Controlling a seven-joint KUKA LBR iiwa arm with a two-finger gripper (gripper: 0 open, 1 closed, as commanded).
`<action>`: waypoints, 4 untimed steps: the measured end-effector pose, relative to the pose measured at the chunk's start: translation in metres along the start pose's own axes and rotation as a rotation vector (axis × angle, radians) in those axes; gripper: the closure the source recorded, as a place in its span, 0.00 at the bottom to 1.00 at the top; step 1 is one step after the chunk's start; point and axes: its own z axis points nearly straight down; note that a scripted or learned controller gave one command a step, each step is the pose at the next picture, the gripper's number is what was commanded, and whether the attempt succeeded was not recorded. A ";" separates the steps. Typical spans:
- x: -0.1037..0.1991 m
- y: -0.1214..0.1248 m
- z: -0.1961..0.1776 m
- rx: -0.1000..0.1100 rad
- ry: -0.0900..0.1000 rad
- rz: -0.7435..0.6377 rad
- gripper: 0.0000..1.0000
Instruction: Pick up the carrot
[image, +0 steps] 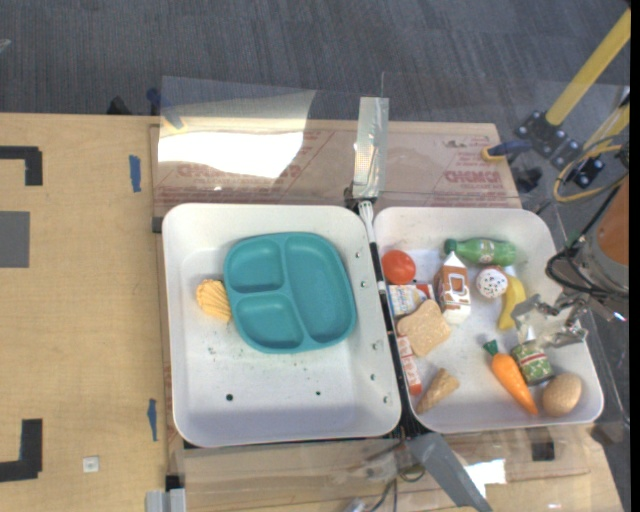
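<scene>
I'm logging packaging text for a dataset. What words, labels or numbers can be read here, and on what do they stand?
Red print on the clear sheet behind the bins: mirrored and blurred, unreadable.
Label on the small carton: too small to read.
Label on the can beside the carrot: too small to read.
Nothing else is legible.

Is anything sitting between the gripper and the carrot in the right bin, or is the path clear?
Partly crowded. The gripper hangs over the right bin's right side, and a small green-labelled can lies between it and the carrot, against the carrot's right flank. A brown potato-like item sits by the carrot's tip.
</scene>
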 end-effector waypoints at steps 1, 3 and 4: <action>0.010 0.006 -0.153 0.013 0.000 -0.171 1.00; 0.038 0.038 -0.039 -0.009 0.003 -0.263 0.00; -0.003 0.074 0.048 0.002 0.000 -0.294 0.00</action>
